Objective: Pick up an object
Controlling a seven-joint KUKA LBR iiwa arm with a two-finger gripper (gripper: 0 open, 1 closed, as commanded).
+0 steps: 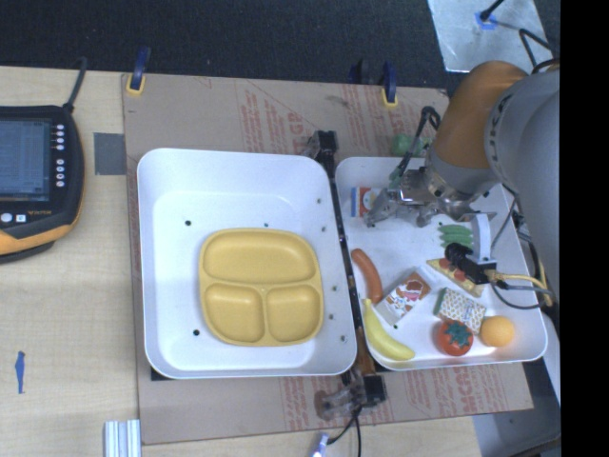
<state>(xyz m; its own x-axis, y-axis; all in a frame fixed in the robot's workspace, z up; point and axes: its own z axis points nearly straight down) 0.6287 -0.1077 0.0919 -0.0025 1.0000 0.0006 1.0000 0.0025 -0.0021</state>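
The claw (pixel 400 206) hovers low in the right bin's (pixel 419 362) far left corner; whether it is spread, I cannot tell. Nearer, the sausage (pixel 367 272) lies lengthwise beside the banana (pixel 385 337), pointing away from the camera.

Yellow divided tray (pixel 260 286), teach pendant (pixel 36 179) on bench (pixel 67 331)

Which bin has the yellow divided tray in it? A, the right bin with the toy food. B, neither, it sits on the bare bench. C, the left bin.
C: the yellow divided tray lies flat inside the left bin, while the right bin holds the banana, sausage and other toy food.
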